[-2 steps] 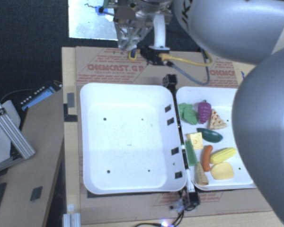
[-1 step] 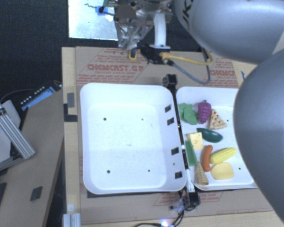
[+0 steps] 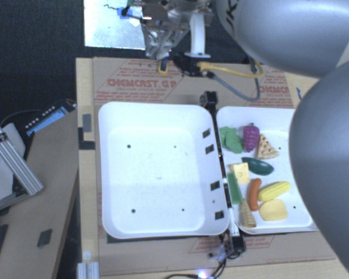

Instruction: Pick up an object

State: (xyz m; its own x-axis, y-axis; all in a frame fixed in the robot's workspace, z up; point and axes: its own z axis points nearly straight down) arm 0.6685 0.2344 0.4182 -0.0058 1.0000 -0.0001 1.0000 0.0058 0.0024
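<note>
I saw the hand (image 3: 158, 46) parked past the tabletop's far edge, grip state unreadable. Toy food, including the yellow plastic corn cob (image 3: 274, 190), lay in the right white bin (image 3: 262, 228), well apart toward the near-right.

Grey metal two-finger gripper (image 3: 158, 45) hangs above bench's far edge; white plastic bin (image 3: 157, 121) w/ toy foods (image 3: 257, 176) well below-right of it.

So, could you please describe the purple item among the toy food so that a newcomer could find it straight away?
Look in the right-hand white bin, where the toy food is piled. Near its far edge lies the purple grape bunch, between a green leafy piece and a pizza slice. It is the one purple, bumpy item there.
</note>
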